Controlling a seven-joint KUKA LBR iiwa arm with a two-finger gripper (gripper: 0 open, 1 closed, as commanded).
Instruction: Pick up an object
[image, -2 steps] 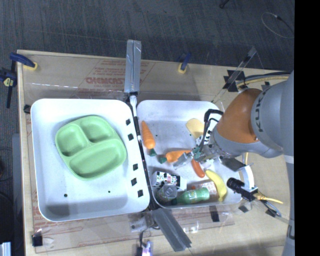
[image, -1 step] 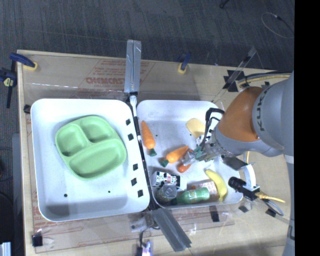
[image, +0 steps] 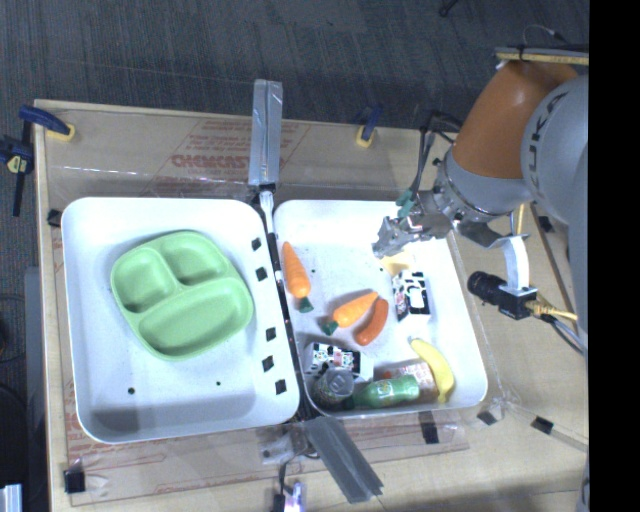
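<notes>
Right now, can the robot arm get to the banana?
Probably yes. The banana lies uncovered on top near the right bin's front corner, and the gripper hangs above that same bin.

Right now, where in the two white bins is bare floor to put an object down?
Free: the left bin floor around the green divided plate, mostly its near strip, and the right bin's far-left corner above the upright carrot. Crowded: its near end, with banana and green bottle.

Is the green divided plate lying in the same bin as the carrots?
No, the green plate lies in the left bin, while the carrots lie in the right bin.
</notes>
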